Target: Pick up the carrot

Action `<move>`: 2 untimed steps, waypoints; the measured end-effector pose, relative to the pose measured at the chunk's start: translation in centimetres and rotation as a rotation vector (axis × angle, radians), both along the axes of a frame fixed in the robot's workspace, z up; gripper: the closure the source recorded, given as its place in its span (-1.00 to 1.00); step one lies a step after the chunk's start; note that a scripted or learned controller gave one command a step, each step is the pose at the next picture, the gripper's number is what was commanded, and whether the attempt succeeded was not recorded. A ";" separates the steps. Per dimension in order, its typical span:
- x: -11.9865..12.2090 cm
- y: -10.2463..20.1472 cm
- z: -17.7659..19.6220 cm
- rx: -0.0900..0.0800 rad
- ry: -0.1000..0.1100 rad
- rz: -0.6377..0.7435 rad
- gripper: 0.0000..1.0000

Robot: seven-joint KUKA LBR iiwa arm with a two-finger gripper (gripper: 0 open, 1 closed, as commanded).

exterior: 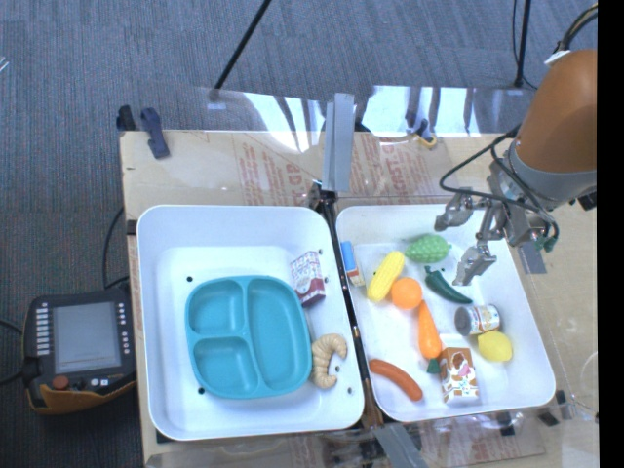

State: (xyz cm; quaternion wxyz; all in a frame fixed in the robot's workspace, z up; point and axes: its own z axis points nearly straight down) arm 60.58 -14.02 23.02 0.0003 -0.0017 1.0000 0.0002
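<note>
Camera view:

Counter (224, 169): it carries two shallow white bins side by side, the left bin (156, 261) and the right bin (531, 359).

Hand (472, 238): it hangs over the upper right part of the right bin, at about 2 o'clock from the bin's centre. The fingers are spread apart, with nothing between them. One fingertip (472, 264) points down just beside the green pepper.

Carrot (429, 331): it lies in the middle of the right bin, with its long axis nearly from 12 to 6 o'clock. It is free, well apart from the hand, at about 7 o'clock from it.

Neighbours of the carrot: the orange (407, 292) is touching its upper end at 11 o'clock. The green pepper (447, 287) is near at 1 o'clock. The tin can (477, 318) is at 3 o'clock, and the lemon (495, 346) is below the can. The small carton (458, 374) is just beside the carrot's lower end at 5 o'clock. The sausage (396, 378) lies at 7 o'clock.

Other things in the right bin: the corn cob (385, 274) and a green leafy vegetable (428, 250) are in the upper part.

Left bin: a blue divided plate (248, 336), a croissant (330, 359) at the plate's 4 o'clock, and a small box (307, 276) at its 1 o'clock.
</note>
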 end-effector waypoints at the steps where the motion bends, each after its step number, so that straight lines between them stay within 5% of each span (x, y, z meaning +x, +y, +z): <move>1: -4.1 4.6 -9.4 0.002 0.008 -0.159 -1.00; 2: -8.6 2.8 -14.5 0.000 0.005 -0.536 -1.00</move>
